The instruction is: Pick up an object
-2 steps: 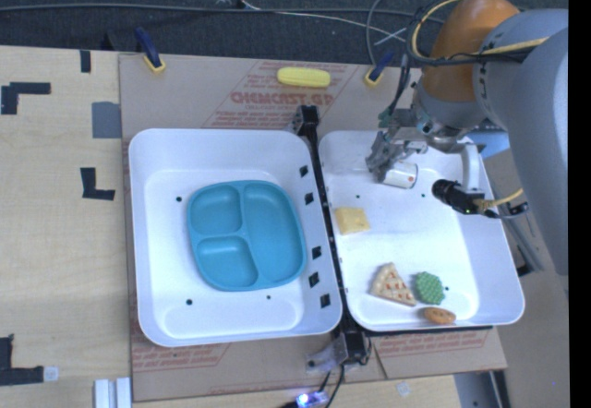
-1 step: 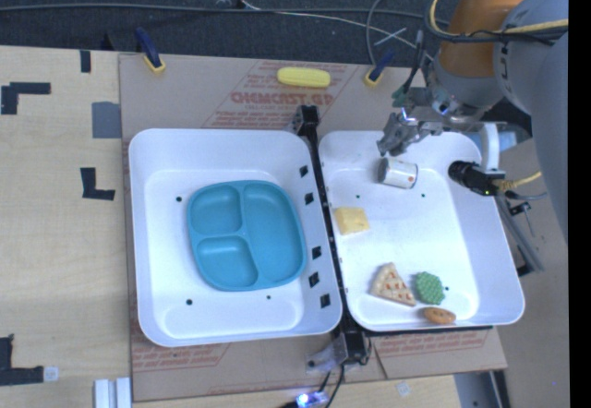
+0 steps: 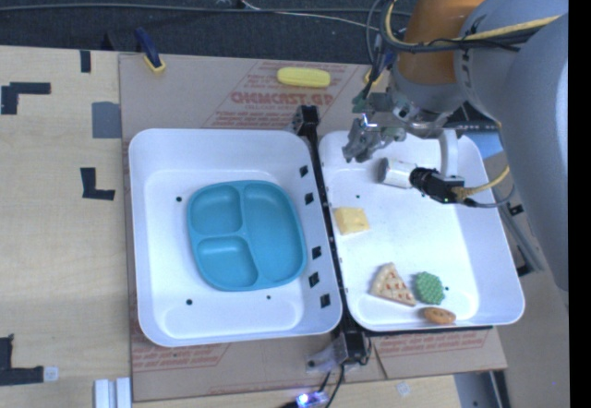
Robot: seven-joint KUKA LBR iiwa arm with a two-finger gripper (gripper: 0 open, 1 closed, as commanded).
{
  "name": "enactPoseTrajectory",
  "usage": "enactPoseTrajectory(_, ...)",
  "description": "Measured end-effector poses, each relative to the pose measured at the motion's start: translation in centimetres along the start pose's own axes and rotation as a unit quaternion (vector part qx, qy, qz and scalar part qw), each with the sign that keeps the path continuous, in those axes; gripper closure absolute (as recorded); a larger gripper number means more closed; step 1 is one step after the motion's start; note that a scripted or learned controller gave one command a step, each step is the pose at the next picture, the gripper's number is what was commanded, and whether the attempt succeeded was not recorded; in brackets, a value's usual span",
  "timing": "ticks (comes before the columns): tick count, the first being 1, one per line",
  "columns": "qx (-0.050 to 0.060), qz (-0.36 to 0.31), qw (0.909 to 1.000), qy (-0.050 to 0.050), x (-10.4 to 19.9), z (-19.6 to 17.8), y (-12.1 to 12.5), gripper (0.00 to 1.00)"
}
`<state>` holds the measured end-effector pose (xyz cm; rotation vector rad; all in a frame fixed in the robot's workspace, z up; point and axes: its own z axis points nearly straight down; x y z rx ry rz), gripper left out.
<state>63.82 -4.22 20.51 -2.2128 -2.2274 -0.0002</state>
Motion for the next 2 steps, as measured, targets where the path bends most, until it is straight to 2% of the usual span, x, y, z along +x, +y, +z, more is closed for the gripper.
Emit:
enactPoseTrajectory(1, 0.001, 0.0, 1.0, 0.0, 6.0, 0.5, -0.7, 1.0)
enactPoseTrajectory(2, 0.0, 0.0, 1.0, 0.0, 11.2, -1.0, -0.9, 1.0)
